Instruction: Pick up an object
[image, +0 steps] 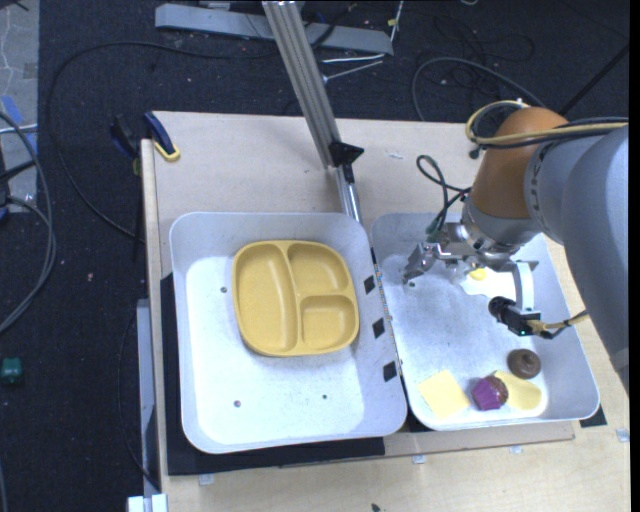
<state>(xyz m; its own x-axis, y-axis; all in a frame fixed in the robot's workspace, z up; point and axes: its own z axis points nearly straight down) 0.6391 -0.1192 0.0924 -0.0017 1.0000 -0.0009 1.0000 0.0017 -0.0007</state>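
Nearest you, below the claw (470, 262), a pale yellow block (443, 393), a purple piece (488, 392) and a brown piece (523, 363) crowd the right bin's (440, 330) front corner. Your claw hangs low over the back of that bin, probably to try for the small yellow piece (478, 274) just under it; whether it's spread or pinched, you cannot tell.

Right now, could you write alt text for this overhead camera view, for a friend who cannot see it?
A grey robot arm reaches from the right, its tool over the right white bin, which holds a yellow block, a purple piece and a brown piece. The left bin holds a yellow divided plate.
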